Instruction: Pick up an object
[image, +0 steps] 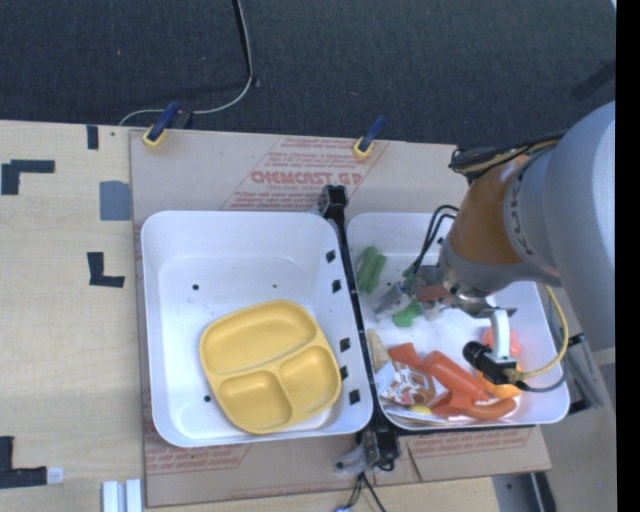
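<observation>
Camera view — arm (500, 225) bent over right bin (545, 405), claw (412, 296) low.

Red print on the cardboard sheet (290, 180) under the bins reads roughly "CHEMCAST GP"; the rest is illegible.

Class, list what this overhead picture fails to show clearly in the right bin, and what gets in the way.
- Pincer: open or shut unclear; the wrist covers it.
- Bin floor beneath the arm: hidden by it.
- Pile at the near wall: items overlap, too small to tell apart.
- Green piece: too small to identify.
</observation>
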